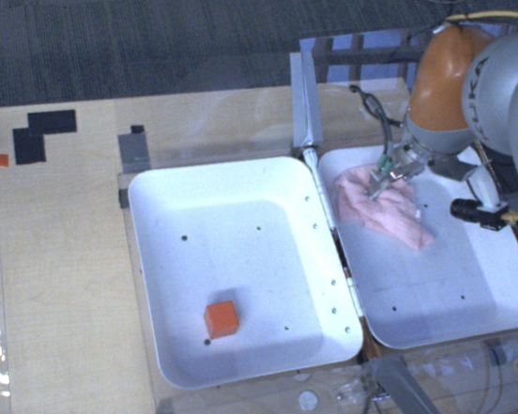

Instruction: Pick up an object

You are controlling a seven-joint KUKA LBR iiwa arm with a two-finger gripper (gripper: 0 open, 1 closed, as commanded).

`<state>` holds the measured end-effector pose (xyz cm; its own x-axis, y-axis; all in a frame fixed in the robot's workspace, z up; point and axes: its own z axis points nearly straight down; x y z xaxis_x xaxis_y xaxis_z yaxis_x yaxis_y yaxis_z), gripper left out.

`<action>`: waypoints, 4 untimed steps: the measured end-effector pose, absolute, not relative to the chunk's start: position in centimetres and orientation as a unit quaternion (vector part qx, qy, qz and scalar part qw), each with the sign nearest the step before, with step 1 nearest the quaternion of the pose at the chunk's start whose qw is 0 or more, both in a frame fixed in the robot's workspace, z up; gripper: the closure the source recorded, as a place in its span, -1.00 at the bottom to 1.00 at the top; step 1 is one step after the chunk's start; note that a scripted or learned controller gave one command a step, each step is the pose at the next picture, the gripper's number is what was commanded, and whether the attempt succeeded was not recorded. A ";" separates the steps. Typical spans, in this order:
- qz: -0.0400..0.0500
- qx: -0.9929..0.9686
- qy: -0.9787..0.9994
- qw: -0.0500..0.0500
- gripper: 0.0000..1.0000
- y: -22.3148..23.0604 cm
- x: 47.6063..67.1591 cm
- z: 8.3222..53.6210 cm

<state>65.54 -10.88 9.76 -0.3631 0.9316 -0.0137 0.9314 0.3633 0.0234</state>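
Two bins side by side on the bench (63, 303). In the left bin (162, 261), near its front, a block (222, 319). In the right bin (462, 307), toward its back, a cloth (382, 209).

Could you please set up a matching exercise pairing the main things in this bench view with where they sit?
Things:
1. orange block
2. pink cloth
3. gripper
4. black L-shaped marker

Places:
A. over the cloth's upper edge, in the right bin
B. bench top, far left corner
C. left bin, near its front left
D. right bin, rear left part

Pairs: 1-C, 2-D, 3-A, 4-B
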 end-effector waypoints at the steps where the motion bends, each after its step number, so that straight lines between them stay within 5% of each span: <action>1: 0.005 0.472 0.881 0.013 -1.00 -14.3 65.5 9.7; 2: 0.002 0.530 0.848 0.005 -1.00 -18.4 65.5 13.8; 3: 0.002 0.532 0.847 0.003 -1.00 -10.1 64.7 11.2; 4: 0.002 0.497 0.868 0.006 -1.00 -11.2 62.3 21.1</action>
